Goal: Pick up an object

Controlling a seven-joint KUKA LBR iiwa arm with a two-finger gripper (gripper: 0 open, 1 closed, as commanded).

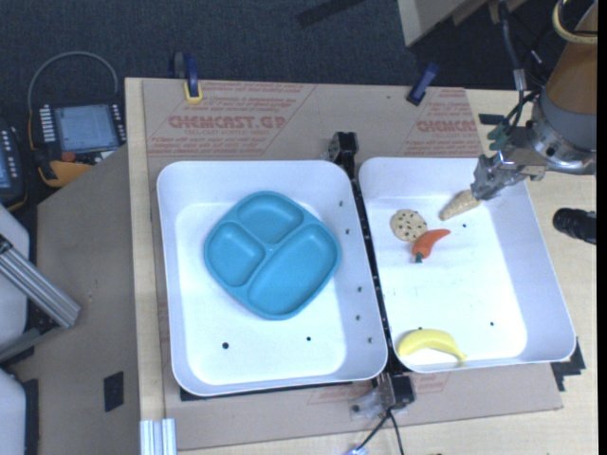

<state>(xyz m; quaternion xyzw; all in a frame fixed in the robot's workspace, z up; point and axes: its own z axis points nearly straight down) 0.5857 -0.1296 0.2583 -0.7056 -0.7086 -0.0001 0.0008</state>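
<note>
White plastic lies under my gripper (486, 184), which hangs low over the far part of the right bin (531, 254) with its tip right at the wide end of a tan cone-shaped piece (460, 206); whether my jaws are spread or pinched on it, I cannot tell. Just beyond that cone, toward the bins' divider, sit a speckled cookie (408, 223) and a red pepper (431, 243), a yellow banana (431, 345) rests well off at the near rim, and farther still the left bin (190, 330) carries a blue divided plate (273, 253). Both bins rest on a brown printed board (285, 121) atop the pale bench (583, 282), with dark carpet (237, 17) behind and a small screen (83, 126) far off beyond the left bin.
</note>
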